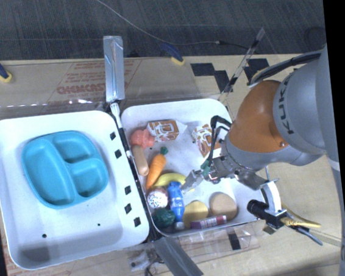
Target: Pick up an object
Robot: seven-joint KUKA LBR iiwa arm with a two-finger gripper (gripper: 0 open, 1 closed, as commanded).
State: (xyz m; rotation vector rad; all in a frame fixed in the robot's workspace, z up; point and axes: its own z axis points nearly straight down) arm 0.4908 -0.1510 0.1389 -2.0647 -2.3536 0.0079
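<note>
Many small items crowd the right bin (135,117). We see the gripper (196,178) low among them, fingers slightly parted, nothing between them. Nearest is the banana (169,179), just beside the fingertips, long axis running left-right. Risk: closing could catch the blue bottle (176,200) or carrot (155,168), both touching it.

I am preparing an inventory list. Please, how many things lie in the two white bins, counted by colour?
Some items overlap, so this is my best count.
Blue: 2, divided plate, bottle
Orange: 1, carrot
Yellow: 2, banana, round item
Tan: 2, hot dog bun, bread roll
Pink: 1
Green: 1
Printed packets: 2
Speckled ball: 1
Dark red tube: 1
Total: 13
</note>
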